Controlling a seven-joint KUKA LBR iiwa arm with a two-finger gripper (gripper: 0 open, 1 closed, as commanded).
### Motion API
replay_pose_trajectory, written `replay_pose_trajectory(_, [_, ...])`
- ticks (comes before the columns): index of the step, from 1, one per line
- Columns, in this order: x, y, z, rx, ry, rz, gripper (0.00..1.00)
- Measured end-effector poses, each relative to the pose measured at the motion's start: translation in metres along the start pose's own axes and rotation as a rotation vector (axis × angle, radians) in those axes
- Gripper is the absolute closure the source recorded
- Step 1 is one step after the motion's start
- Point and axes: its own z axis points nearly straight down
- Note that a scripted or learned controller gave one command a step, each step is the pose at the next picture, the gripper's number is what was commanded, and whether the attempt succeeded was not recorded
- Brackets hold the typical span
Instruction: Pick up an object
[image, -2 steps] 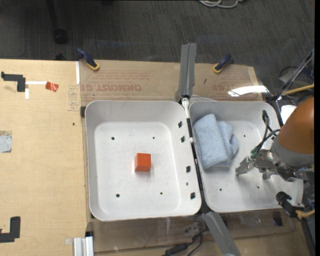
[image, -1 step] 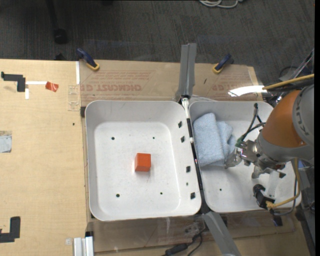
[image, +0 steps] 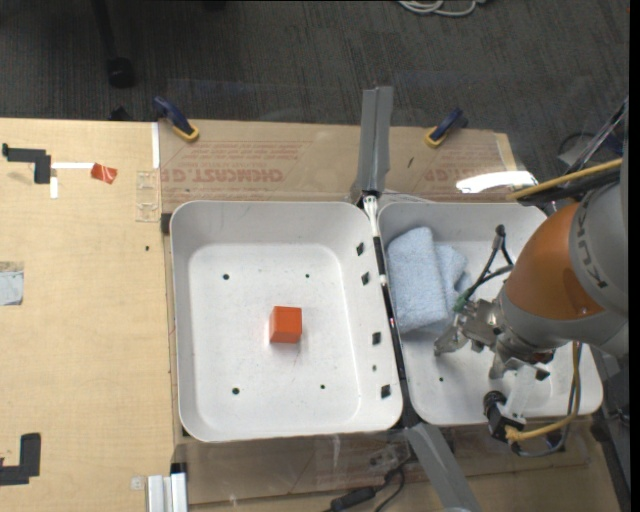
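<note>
We see two shallow white bins side by side on the bench, the left bin (image: 200, 400) holding a small orange-red cube (image: 286, 325) that sits alone on its floor, a little nearer the front edge than the back and roughly midway between the side walls. The right bin (image: 430, 405) holds a pale blue folded towel (image: 418, 278) lying against its left wall, running from the back toward the middle. The arm (image: 560, 265) reaches in over the right bin's right side, its orange band above the wrist, and the gripper (image: 470, 335) hangs low over the bin floor just beside the towel's front right corner. We cannot tell how its jaws stand, since the wrist and cables hide them. The cube lies well apart from the gripper, across the divider between the bins.
</note>
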Motion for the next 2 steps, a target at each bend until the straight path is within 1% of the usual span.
replay_pose_trajectory(1, [0.027,0.007,-0.100,-0.003,-0.001,0.073,0.00])
replay_pose_trajectory(2, [-0.038,0.018,-0.054,0.000,-0.001,-0.103,0.00])
